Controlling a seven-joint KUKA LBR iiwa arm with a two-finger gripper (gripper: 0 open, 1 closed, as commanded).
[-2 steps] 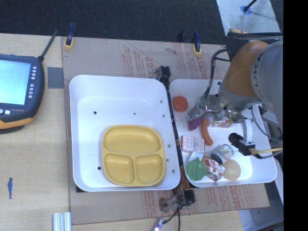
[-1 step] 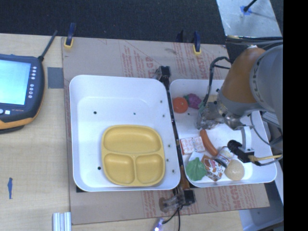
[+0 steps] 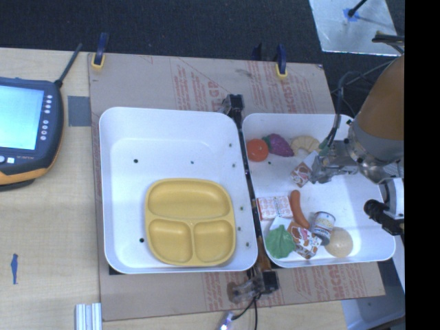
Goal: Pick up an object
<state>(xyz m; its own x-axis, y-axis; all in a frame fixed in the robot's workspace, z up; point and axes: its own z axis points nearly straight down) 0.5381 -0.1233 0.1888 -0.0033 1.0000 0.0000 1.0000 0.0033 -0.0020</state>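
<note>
Pincer (image 3: 321,172) hung low in the right bin (image 3: 364,256), touching a small packet (image 3: 300,175) at its left; grip unclear.

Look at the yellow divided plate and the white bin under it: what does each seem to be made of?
Yellow divided plate: probably moulded plastic, matte to satin; one even colour, rounded compartment walls, soft sheen.
White bin: likely thin formed plastic, smooth and slightly glossy; rounded corners, raised rim. Painted metal cannot be ruled out.
</note>
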